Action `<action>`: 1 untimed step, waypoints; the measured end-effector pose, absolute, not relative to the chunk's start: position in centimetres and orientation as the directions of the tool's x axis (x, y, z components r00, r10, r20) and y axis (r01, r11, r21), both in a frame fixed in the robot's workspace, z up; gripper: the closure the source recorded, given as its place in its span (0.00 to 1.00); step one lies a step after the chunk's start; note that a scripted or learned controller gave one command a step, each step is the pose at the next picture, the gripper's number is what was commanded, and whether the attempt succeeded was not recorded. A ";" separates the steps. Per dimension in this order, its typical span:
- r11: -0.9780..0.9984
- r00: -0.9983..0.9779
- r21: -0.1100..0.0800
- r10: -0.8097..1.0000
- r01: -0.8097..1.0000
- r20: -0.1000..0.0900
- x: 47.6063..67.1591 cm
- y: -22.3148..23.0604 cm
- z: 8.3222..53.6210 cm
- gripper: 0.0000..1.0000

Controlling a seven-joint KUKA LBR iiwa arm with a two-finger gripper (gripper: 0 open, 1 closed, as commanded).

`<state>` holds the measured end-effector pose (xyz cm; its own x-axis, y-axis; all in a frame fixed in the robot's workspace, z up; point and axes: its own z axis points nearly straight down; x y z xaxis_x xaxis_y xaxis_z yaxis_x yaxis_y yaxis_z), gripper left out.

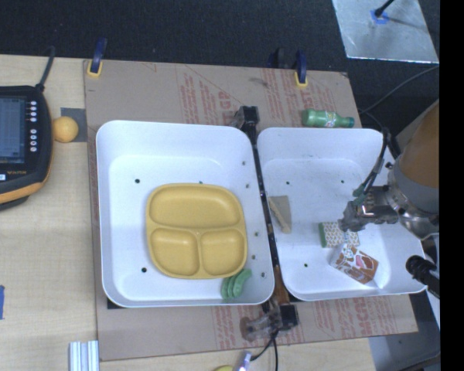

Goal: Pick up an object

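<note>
Camera view, looking down at a slant, puts the gripper (pixel 361 211) low over the right bin (pixel 309 149), reaching in from the right, and I cannot tell from here how it is set, because the metal at its tip blurs into a dark tangle of cable and bracket. Just below and slightly left of that tip lies a small patterned packet (pixel 354 261), reddish-brown and white, its long axis running diagonally from upper left to lower right; its upper end looks to be under or touching the gripper, though I cannot say whether anything is actually gripped. A little green piece (pixel 325 233) sits just beside the packet's upper left corner, and a tan wedge-shaped block (pixel 280 212) rests near the bin's left wall, well apart from the tip. To my eye the packet is the nearest candidate, so the coming move would turn on dropping down and a touch toward the near edge. Farther out, the left bin (pixel 124 145) holds a yellow divided plate (pixel 196 229) and a green ridged object (pixel 236 284) at its near right corner. A green bottle (pixel 327 118) lies outside on the cardboard, beyond the right bin.
</note>
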<state>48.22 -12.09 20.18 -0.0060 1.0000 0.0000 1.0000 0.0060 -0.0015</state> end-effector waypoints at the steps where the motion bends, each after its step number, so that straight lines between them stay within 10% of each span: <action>1: 0.005 -0.005 -0.002 1.000 1.000 0.000 48.2 -12.1 20.2 0.00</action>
<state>48.20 -12.12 20.17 -0.0052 1.0000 -0.0002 1.0000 0.0052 -0.0017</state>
